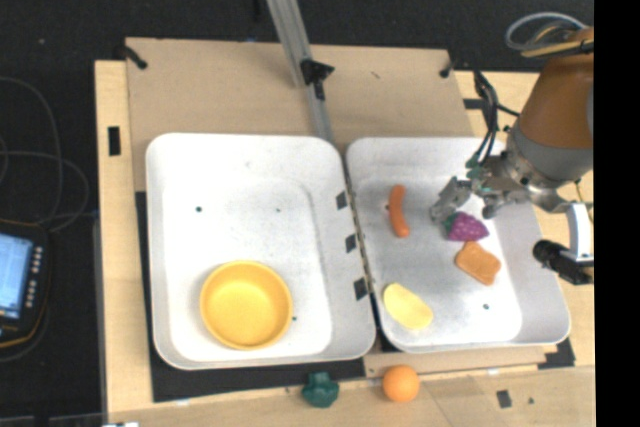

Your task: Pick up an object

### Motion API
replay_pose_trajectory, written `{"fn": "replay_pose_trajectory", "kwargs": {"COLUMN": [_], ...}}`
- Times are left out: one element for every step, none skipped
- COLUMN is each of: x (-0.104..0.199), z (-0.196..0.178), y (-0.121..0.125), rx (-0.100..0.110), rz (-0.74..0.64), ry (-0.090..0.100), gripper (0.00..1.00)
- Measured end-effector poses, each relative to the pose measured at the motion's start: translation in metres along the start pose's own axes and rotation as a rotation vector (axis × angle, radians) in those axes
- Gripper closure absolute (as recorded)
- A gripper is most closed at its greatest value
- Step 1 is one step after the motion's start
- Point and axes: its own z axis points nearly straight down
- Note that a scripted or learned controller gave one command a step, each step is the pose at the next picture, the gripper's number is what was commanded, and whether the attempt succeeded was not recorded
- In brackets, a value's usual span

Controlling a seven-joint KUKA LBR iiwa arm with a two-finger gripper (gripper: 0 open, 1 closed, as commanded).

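1. The gripper (467, 200) hangs over the right bin (500, 323), reaching in from the right on the grey arm with its orange band (560, 105).
2. Its fingers (445, 205) are spread apart, one dark tip left of a purple object (467, 227) and the other above and to its right; nothing is visibly clamped between them.
3. The purple object lies in the right bin directly beneath the spread fingers, seemingly touching or just below them; whether there is contact cannot be told.
4. An orange block (478, 263) rests just below and right of the purple object, near it.
5. A slim orange-red sausage-shaped piece (399, 211) lies upright-on in the view, left of the gripper, near the bin's left wall.
6. A pale yellow piece (407, 306) sits toward the right bin's lower left corner.
7. The left bin (240, 185) holds a yellow bowl (246, 304) in its lower part.
8. On the tabletop (200, 85) in front of the bins lie an orange ball (400, 383) and a small green object (321, 390), side by side but apart.
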Motion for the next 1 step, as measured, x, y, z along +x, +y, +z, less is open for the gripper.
{"fn": "replay_pose_trajectory", "kwargs": {"x": [0.0001], "z": [0.0000], "y": [0.0001], "rx": [0.000], "rz": [0.001], "ry": [0.000], "gripper": [0.00]}}
